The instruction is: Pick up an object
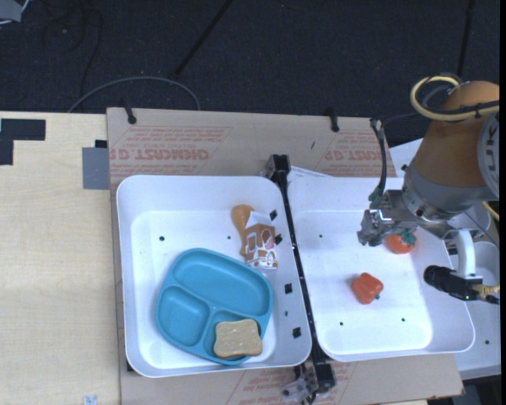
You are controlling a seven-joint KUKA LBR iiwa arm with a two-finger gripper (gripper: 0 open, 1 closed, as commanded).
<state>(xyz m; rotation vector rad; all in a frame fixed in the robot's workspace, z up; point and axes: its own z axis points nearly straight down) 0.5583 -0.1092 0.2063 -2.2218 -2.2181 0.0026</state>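
Note:
My gripper (373, 231) hangs low over the back of the right bin (337, 194), at the end of the grey and orange arm coming in from the right. A small orange-red object (401, 244) lies just to its right, partly hidden under the wrist; whether they touch cannot be told. A red-orange pepper-like piece (367, 288) rests on the bin floor, a little in front of the gripper and apart from it.
The left bin (135, 226) holds a blue divided plate (204, 298) with a slice of toast (238, 338) in its front compartment. A small printed carton (261, 247) and a brown piece (241, 218) lie behind it, beside the divider (288, 243) between the bins.

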